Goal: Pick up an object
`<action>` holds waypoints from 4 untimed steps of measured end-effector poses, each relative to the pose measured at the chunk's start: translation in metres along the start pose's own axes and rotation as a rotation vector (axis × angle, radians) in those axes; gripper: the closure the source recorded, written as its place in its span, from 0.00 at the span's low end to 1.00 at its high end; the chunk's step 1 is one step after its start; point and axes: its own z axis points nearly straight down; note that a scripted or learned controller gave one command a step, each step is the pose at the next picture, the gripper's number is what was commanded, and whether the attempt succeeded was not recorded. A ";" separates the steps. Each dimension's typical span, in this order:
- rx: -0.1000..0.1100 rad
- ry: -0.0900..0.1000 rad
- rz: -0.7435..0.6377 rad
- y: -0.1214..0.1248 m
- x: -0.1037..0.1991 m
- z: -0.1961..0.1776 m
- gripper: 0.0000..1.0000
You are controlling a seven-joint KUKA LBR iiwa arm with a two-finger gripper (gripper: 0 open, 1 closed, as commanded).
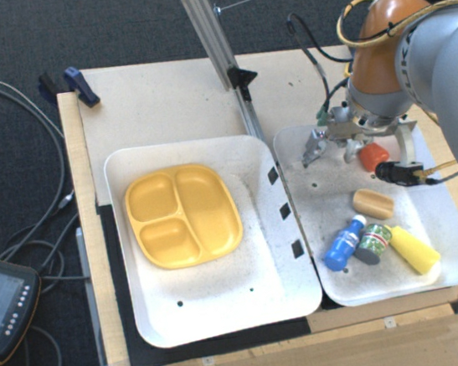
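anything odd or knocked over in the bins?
Nothing stands out. The yellow tray lies flat in the left bin. The blue bottle, can and yellow bottle lie on their sides in the right bin, unspilled.

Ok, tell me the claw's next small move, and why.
Probably shift the claw a little toward the red object and lower it. It hangs at the far end of the right bin, with nothing visible between its fingers, and that object lies right beside it.
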 end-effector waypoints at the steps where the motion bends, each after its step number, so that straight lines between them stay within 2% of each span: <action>1: -0.009 0.000 0.000 0.002 0.000 -0.016 1.00; 2: -0.014 -0.002 0.001 0.001 -0.003 -0.061 1.00; 4: -0.016 -0.003 -0.001 -0.002 0.004 -0.179 1.00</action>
